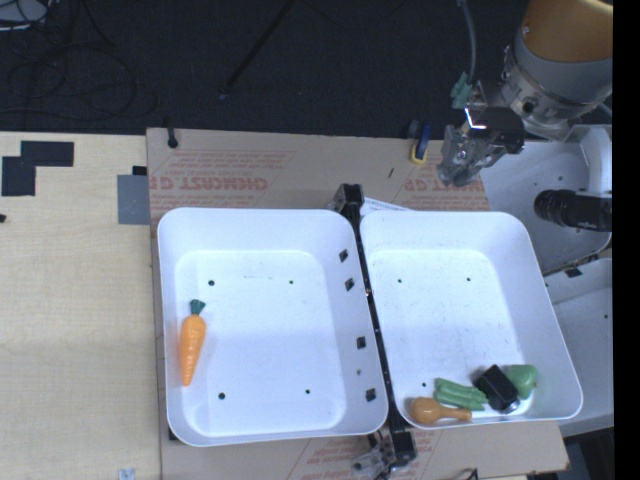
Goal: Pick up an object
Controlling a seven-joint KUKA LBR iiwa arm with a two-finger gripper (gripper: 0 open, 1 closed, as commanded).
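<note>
An orange toy carrot [191,341] with a green top lies near the left wall of the left bin [250,230]. In the right bin [450,230], along the front wall, lie a tan pear-shaped toy [437,411], a green bean pod [460,394], a black block [496,387] and a green rounded toy [522,377], all close together. My gripper [458,171] hangs above the bench behind the right bin's far edge, well apart from every object, with nothing seen in it.
Both bins rest on a brown cardboard sheet [260,173]. A black clip strip [362,308] joins the bins at the middle. A small blue and yellow item [421,144] stands on the cardboard left of the gripper.
</note>
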